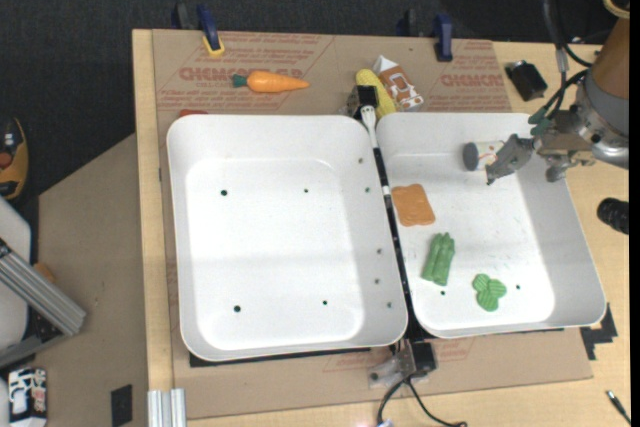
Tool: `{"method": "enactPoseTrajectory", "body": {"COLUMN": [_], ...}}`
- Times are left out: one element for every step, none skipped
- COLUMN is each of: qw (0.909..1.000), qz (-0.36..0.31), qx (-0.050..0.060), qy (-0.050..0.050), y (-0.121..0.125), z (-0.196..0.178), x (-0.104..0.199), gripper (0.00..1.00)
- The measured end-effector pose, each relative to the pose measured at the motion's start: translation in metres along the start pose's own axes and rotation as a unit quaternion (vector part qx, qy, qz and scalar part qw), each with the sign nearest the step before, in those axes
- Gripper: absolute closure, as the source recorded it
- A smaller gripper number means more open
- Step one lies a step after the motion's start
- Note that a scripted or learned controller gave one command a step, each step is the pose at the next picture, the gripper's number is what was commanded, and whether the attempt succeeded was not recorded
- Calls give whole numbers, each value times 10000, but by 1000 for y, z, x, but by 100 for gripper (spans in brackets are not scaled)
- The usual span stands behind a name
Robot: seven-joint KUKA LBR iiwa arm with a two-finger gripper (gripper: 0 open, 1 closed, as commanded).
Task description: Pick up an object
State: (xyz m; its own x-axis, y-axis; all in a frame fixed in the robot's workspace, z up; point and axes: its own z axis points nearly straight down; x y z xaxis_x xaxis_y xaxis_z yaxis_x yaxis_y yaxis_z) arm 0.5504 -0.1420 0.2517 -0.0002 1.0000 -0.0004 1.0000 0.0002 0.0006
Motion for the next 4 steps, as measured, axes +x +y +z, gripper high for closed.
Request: {"method": "enactPoseTrajectory", "body": {"qw": [10000, 10000, 10000, 10000], "qz": [-47, -47, -71, -13], "qx": [-17, -70, -58, -23], "qy": [10, 12, 35, 0], "y": [77, 119, 116, 116], "z": [63, -42, -121, -126], "x": [93, 181, 313, 304], "gripper": [0, 0, 0, 100]}}
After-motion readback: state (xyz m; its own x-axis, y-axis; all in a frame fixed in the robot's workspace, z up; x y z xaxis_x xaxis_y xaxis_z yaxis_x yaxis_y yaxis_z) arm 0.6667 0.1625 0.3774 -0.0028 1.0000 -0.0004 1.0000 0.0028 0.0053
